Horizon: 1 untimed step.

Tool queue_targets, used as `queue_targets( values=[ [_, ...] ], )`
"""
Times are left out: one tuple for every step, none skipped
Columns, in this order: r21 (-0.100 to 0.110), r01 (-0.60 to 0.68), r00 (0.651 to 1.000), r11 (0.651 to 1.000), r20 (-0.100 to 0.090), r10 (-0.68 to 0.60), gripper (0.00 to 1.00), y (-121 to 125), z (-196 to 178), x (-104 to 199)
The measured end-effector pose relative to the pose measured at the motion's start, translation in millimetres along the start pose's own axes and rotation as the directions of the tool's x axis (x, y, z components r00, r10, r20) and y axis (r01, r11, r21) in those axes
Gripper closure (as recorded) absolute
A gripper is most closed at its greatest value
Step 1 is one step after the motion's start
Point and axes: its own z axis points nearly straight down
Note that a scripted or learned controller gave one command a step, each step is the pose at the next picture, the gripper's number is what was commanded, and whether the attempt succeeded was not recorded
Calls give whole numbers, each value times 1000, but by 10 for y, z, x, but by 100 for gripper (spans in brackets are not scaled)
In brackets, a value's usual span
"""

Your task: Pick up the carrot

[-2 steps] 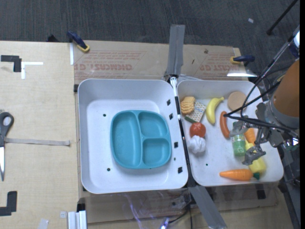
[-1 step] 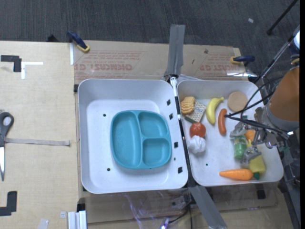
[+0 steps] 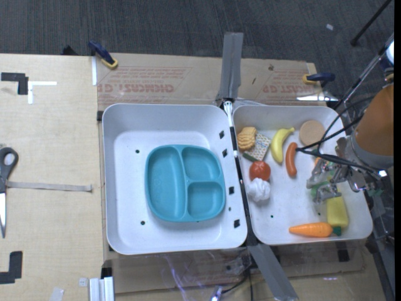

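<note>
The carrot (image 3: pixel 311 230) lies on its side near the front edge of the right bin (image 3: pixel 276 227), its pointed end toward the left. The gripper (image 3: pixel 322 184) hangs over the same bin's right part, above and slightly right of the carrot and apart from it, with bare bin floor between them. Whether it is open or closed cannot be made out among the cables and metal parts. A yellow block (image 3: pixel 337 211) sits just beside the carrot's thick end, between it and the gripper. Farther back in this bin lie a banana (image 3: pixel 281 143), a sausage (image 3: pixel 291 159), a tomato (image 3: pixel 260 170) and a round bun (image 3: pixel 311 132). The left bin (image 3: pixel 119 187) holds 1 teal divided plate (image 3: pixel 185 182) with 3 compartments
</note>
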Motion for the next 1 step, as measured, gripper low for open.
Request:
queue_targets(
  values=[
    [0,0,1000,1000,0,0,0,0,0,0]
  ],
)
